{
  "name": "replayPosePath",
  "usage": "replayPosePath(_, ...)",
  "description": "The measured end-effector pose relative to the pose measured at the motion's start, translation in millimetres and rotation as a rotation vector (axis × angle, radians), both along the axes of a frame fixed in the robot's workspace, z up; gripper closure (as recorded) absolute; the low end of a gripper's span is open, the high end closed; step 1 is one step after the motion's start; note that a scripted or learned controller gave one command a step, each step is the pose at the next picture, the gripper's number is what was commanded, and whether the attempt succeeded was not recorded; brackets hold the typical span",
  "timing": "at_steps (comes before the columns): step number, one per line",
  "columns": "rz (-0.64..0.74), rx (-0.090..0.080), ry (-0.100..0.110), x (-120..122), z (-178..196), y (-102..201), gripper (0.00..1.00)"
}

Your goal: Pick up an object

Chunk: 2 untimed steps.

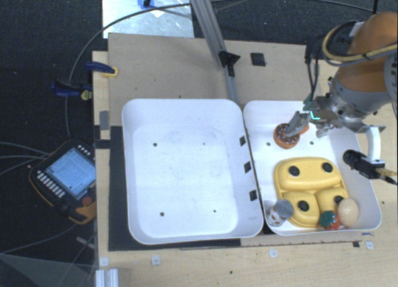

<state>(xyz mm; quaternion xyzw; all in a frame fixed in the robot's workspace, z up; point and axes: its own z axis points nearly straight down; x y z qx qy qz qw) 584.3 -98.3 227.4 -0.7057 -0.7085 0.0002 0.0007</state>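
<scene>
Nearest the camera, along the right bin's (373, 217) front wall, lie a small grey knob (283, 209), a red-and-green piece (328, 219) and a smooth cream egg shape (347, 211), pressed against a glossy yellow moulded block (309, 186) with dark round holes. No writing is readable. Further back, my gripper (300, 125) sits on a round brown, speckled disc (287, 135); I can't tell how far my fingers are spread.

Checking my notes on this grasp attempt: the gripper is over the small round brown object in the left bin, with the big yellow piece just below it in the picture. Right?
Not quite. The gripper is over the round brown object in the right bin, not the left; the camera view shows it. The yellow piece does lie just below.
</scene>
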Motion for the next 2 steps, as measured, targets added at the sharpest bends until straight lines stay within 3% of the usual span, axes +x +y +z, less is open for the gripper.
replayPosePath(1,0.000,0.000,-0.003,1,1,0,0.00)
replayPosePath(2,-0.003,-0.001,0.000,-7,-45,-2,0.00)
